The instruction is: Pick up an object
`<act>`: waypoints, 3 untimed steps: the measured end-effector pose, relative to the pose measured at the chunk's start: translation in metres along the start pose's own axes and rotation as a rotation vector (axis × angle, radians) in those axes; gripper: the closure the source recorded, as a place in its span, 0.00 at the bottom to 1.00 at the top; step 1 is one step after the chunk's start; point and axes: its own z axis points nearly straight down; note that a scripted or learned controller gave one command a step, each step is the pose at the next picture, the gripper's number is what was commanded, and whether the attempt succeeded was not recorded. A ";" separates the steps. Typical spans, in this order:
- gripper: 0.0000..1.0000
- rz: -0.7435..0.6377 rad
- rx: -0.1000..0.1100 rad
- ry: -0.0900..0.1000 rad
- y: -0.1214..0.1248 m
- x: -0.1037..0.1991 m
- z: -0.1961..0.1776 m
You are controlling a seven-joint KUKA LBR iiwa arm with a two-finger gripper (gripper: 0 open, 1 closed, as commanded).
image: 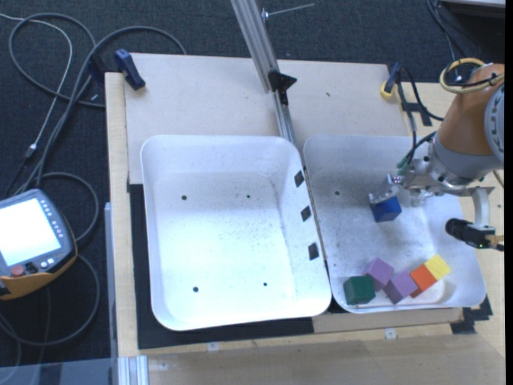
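Gripper (pixel 390 189) on the grey arm hangs over the right shallow white plastic bin (pixel 337 175), fingers closed on a small blue cube (pixel 386 208). Green (pixel 359 289), purple (pixel 379 271), orange (pixel 422 279) and yellow (pixel 438 265) blocks lie near the bin's front edge

Overhead, slanted, above both bins (pixel 232 147)

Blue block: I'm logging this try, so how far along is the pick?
Done: the pincer has reached the right bin and sits right at the blue block. In hand: closing on it; a grip can't be confirmed. Left: lifting it. The green block and the other blocks lie untouched near the bin's front edge.
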 end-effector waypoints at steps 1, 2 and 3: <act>1.00 -0.005 -0.003 0.002 0.002 0.004 -0.011; 1.00 -0.009 0.003 0.006 -0.047 0.084 0.000; 1.00 -0.011 -0.005 0.005 -0.099 0.161 -0.104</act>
